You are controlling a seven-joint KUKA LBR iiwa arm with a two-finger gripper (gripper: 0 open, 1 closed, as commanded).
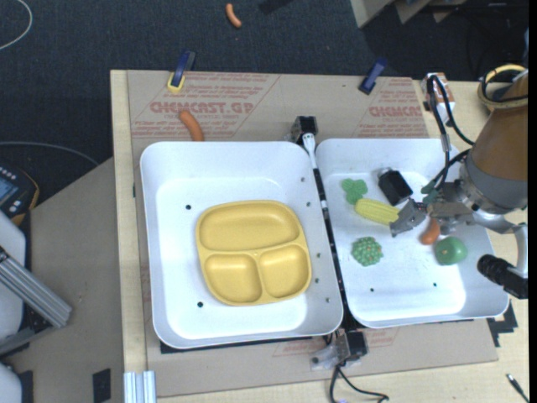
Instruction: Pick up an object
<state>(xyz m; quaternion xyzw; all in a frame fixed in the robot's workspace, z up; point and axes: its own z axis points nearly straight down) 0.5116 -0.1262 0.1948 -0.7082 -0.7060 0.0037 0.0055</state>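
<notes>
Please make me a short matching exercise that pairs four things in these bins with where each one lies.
Things:
1. yellow divided plate
2. corn cob
3. black block
4. round green studded ball

Places:
A. right bin, nearest its front edge of the four
B. left bin, in the middle
C. right bin, just behind the corn cob, toward the back
D. right bin, just left of the pincer

Pairs: 1-B, 2-D, 3-C, 4-A
</notes>
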